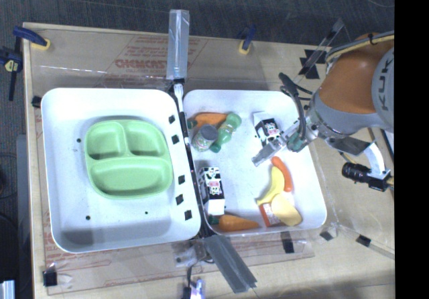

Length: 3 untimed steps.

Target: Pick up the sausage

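Hand: hovered in right bin, grip state indiscernible; sausage lay just below it, beside banana.

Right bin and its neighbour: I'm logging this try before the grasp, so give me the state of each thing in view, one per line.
sausage: lying flat in the right bin, against the banana, not held.
banana: lying flat beside the sausage.
gripper: low over the right bin, just above the sausage.
green bottle: on its side.
milk carton: lying down by the divider.
carrot: lying flat at the near wall.
green tray: flat in the left bin.
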### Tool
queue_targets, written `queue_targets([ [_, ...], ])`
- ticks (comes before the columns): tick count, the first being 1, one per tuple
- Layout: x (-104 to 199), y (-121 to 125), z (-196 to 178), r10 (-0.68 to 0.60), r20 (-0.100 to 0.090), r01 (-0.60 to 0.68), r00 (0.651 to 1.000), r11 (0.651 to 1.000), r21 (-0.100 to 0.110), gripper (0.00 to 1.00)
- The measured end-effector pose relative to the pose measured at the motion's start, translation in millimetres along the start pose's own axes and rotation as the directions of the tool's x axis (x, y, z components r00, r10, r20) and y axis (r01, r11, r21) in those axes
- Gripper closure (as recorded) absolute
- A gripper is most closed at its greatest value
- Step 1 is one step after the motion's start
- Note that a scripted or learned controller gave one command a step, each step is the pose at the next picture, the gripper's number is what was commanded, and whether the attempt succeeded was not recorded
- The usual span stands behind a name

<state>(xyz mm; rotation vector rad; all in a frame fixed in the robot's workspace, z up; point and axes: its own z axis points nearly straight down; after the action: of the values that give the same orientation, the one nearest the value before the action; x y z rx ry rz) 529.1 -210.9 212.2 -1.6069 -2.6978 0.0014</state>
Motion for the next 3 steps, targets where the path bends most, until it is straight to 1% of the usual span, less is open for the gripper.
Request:
queue_targets([
  [1,4,-9,-8,0.078,-0.001,-0.078,0.997,0.997,0.001,0.0],
  [2,15,-25,37,0.058,0.0,-0.058,0.998,0.998,0.001,0.0],
  [3,10,-19,5,0.091,0.0,-0.091,0.996,0.996,0.0,0.0],
])
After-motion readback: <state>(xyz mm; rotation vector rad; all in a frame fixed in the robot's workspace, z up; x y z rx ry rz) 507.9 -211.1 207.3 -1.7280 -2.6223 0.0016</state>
